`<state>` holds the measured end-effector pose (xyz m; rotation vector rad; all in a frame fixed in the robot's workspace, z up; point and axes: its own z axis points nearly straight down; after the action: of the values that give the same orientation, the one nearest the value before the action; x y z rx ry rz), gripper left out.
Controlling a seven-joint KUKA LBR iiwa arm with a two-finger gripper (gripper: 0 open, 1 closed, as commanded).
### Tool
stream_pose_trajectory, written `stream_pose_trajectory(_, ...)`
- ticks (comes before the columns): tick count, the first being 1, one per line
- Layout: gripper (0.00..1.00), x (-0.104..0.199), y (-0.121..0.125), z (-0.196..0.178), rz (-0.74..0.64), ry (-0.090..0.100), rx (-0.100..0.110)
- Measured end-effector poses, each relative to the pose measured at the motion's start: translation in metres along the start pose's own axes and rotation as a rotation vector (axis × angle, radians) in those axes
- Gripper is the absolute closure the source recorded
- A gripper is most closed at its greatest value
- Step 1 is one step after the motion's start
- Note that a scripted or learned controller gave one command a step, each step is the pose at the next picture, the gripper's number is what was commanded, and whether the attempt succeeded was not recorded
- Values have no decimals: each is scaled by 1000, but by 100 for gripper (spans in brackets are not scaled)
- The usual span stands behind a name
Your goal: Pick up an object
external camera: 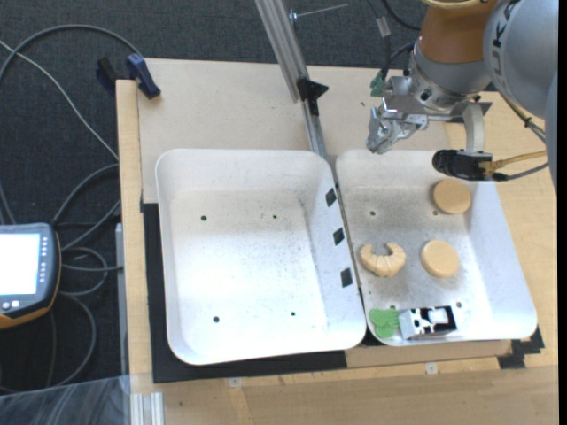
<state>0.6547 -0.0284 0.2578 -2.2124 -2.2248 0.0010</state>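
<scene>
A handheld screen [22, 273] with an orange rim sits far left of the right bin [496, 282], off the surface [221, 96], among grey cables [53, 104]. A blue clamp [142, 73] grips the surface's back left corner. The left bin [177, 184] lies against the right bin's left wall. A metal rail [288, 60] slants down to the gap between them. Inside the right bin lie a croissant [383, 259] near its left wall, a green piece [384, 321] and a black-and-white box [431, 320] at its front edge, and two round biscuits [440, 258] [453, 197] toward its right. The end effector [383, 140] hangs over the bin's back left corner, pinching nothing; I cannot tell whether it is spread or pressed together.
</scene>
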Motion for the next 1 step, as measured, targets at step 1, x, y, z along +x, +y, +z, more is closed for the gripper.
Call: stream_pose_trajectory(1, 100, 46, -24, 16, 0, 0, 1)
